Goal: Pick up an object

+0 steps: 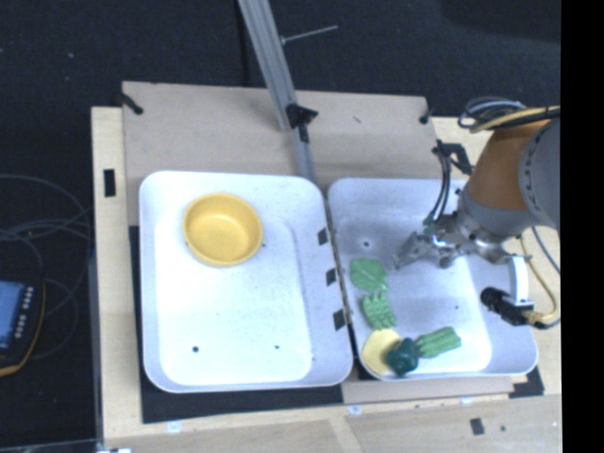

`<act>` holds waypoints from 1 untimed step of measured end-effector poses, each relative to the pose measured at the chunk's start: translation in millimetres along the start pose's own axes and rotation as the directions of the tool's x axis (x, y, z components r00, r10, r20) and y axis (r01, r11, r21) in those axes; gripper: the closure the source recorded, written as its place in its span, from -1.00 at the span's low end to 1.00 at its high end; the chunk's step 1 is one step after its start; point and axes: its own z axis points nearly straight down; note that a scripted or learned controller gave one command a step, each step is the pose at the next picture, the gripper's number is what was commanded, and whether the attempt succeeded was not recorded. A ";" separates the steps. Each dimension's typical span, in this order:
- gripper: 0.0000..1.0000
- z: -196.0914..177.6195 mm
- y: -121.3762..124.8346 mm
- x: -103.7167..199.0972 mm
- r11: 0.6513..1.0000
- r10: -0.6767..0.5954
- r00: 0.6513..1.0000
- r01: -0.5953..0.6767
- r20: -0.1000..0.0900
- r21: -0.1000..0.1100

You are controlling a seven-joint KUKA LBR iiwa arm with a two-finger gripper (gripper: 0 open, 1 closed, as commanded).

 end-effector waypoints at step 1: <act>1.00 -13.4 1.6 -0.3 1.000 0.000 1.000 0.000 0.000 -0.006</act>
